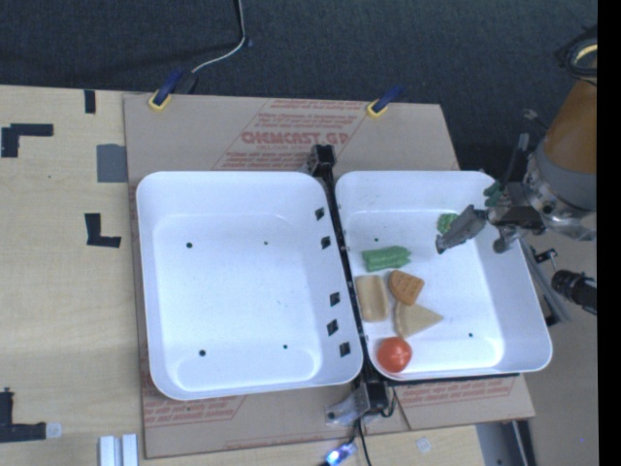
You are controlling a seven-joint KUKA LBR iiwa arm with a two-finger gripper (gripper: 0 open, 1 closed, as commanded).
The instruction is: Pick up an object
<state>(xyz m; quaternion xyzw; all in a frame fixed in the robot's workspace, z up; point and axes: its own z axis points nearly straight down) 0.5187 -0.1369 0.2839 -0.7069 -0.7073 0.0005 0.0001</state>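
Camera view: the arm (572,153) reaches in from the right, its gripper (475,229) spread and holding nothing, poised over the upper right of the right bin (505,338). A small green piece (446,222) lies just beside one fingertip, but what it is cannot be told. The likeliest target, a green pod (386,257), lies left of the gripper and slightly nearer the camera, its long axis running left to right. Nearer still sit a tan slab (371,297), an orange chunk (406,285), a wedge (417,318) and a tomato (393,354).
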